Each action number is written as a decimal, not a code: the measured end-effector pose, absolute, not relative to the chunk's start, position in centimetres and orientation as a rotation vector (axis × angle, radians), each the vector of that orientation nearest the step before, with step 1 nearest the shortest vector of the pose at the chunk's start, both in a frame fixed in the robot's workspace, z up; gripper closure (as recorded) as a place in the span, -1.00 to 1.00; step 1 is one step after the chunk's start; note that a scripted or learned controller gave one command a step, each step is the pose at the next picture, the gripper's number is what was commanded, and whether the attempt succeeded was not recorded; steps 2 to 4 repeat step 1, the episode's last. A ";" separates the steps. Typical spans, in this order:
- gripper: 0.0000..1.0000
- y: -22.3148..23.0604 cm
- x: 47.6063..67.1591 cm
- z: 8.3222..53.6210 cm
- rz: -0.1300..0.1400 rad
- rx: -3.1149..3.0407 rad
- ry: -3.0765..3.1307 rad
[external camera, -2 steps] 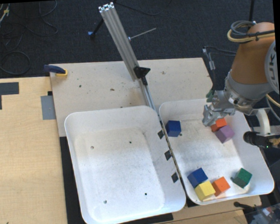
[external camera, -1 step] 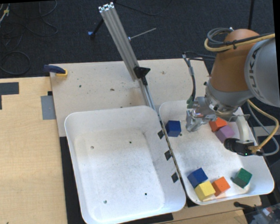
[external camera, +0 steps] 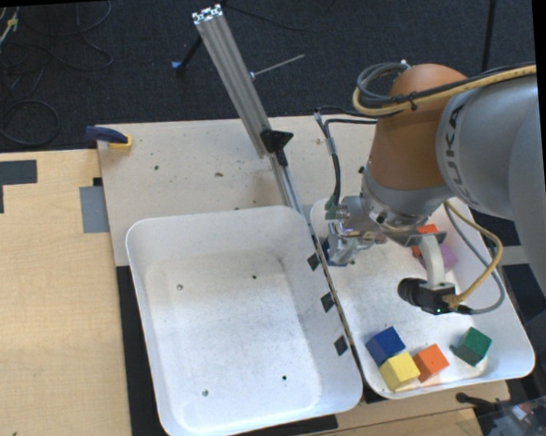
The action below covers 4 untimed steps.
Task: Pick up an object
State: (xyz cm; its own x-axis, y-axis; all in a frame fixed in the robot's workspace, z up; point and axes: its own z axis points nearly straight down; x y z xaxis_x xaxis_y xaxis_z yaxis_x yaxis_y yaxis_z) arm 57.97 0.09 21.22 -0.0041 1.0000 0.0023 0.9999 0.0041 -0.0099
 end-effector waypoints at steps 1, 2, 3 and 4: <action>1.00 4.9 56.3 20.3 0.012 -2.212 -2.218; 1.00 4.9 56.3 20.3 0.012 -2.212 -2.218; 1.00 4.9 56.3 20.3 0.012 -2.212 -2.218; 1.00 4.9 56.3 20.3 0.012 -2.212 -2.218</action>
